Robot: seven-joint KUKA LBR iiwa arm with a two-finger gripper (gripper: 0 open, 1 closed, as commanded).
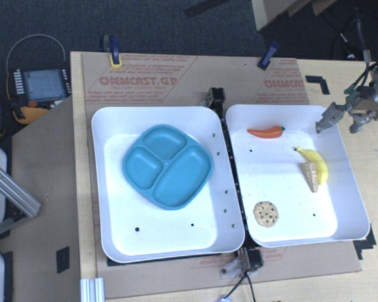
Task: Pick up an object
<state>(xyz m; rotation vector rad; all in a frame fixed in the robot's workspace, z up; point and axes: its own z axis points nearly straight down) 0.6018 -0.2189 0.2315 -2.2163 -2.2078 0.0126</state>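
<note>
Camera view: hand (pixel 341 121) over right bin's (pixel 346 225) far right corner, fingers spread, pinching nothing. Banana (pixel 315 166) nearest, just below-left of hand; chili (pixel 265 131) further left; cookie (pixel 265 213) farthest. Grasp not yet begun.

A brown board (pixel 195 74) printed with red lettering tops the bench, held at its far edge by two clamps (pixel 115 52). Dark blue carpet (pixel 145 11) surrounds it; a handheld control pendant (pixel 41 85) with coiled cable lies to the left.
</note>
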